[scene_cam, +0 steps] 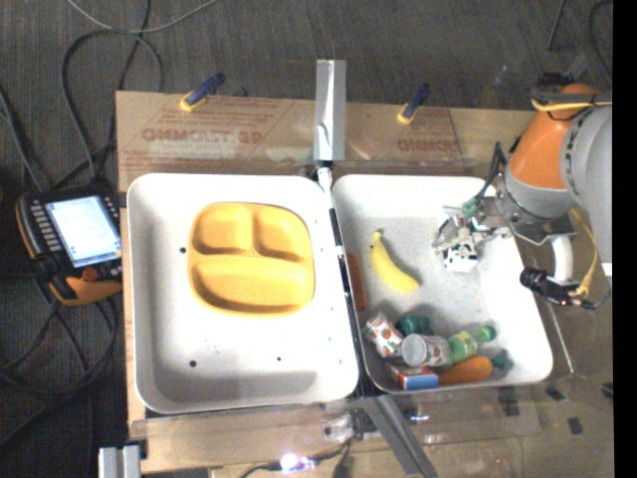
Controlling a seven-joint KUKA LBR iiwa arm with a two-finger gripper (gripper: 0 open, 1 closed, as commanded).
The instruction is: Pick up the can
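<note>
A small can [383, 334] with a red and white label lies on its side near the front left of the right bin [518, 297]. A second, silvery can-like item [426, 350] lies just to its right. My gripper [457, 245] hovers over the middle right of that bin, well behind and to the right of both cans and apart from them. I see nothing of the cans in it.
A yellow banana [392, 264] lies left of the gripper. Around the cans are a teal object [413, 324], a green bottle [474, 341], an orange carrot [465, 369] and a small box [416, 377]. The left bin [159, 347] holds a yellow divided tray [253, 257].
</note>
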